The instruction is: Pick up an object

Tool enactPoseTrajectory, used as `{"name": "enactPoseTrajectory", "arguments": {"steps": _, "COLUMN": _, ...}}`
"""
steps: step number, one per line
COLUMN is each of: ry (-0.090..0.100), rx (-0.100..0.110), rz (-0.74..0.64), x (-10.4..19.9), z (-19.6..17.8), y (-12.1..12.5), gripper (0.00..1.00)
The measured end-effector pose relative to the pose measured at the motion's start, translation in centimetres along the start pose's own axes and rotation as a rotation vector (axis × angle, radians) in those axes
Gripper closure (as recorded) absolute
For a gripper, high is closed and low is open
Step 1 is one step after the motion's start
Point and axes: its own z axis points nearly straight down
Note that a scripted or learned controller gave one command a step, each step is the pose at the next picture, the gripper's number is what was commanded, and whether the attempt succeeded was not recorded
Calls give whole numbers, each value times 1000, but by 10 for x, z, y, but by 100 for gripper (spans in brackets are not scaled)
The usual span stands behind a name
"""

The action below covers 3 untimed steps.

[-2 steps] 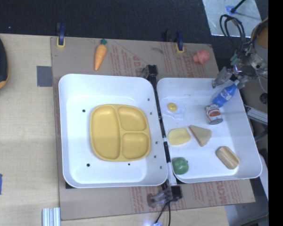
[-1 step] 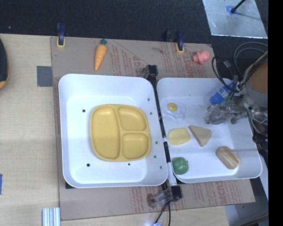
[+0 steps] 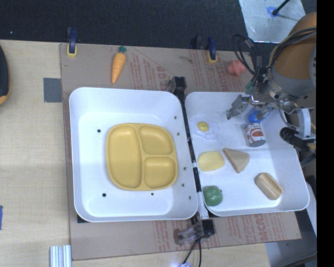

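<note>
The right bin holds several items: a small red-and-white can, a small yellow piece, a pale yellow oval, a tan wedge, a tan roll and a green ball. My gripper hangs over the bin's back part, just above and to the left of the can. It looks open, with one grey finger spread to the left and nothing between the fingers.
A yellow divided plate lies in the left bin. An orange toy carrot and a pink piece lie on the bench behind the bins. Cables hang by the arm at the right.
</note>
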Motion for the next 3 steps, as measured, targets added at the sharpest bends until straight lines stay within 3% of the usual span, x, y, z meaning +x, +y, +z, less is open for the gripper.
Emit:
{"name": "enactPoseTrajectory", "arguments": {"steps": 1, "ry": -3, "rx": 13, "rz": 11, "x": -44, "z": 78, "y": -50, "gripper": 0}}
{"name": "enactPoseTrajectory", "arguments": {"steps": 2, "ry": 0, "rx": 17, "rz": 7, "x": -64, "z": 80, "y": 28, "gripper": 0}}
{"name": "enactPoseTrajectory", "arguments": {"steps": 3, "ry": -4, "rx": -3, "rz": 6, "x": -64, "z": -20, "y": 29, "gripper": 0}}
